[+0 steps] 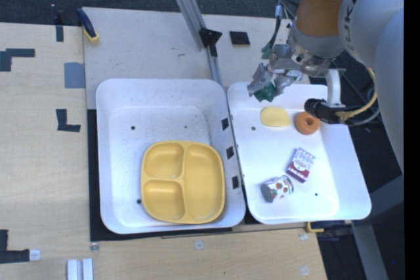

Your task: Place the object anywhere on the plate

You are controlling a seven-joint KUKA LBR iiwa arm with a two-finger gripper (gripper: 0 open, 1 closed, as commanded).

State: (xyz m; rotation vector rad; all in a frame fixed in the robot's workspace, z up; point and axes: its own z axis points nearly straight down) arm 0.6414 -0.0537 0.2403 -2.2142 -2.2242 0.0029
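so the arm (354, 3) is reaching in from the right, grey body with that orange band, and the gripper (268, 86) is hanging over the top left corner of the right bin (328, 203). the fingers are sitting close together with a small dark green object (266, 94) pinched between the tips, so it's looking like it's got hold of that one and is keeping it up off the bin floor. can't really tell what the green thing is, it's tiny and partly hidden by the fingers.

the yellow plate (183, 181) is sitting in the left bin (125, 101), down toward the near right part of it. it's a divided one with three compartments. so the green object is hanging well apart from the plate, over the other bin, with the wall between the two bins lying in between.

in the right bin, a pale yellow lump (275, 117) is lying just below the gripper, and an orange donut-shaped thing (306, 122) is sitting beside it to the right. further toward the near side a small red and white packet (301, 164) is lying tilted, and just beside that a grey can (277, 188) with red spots is resting on its side.
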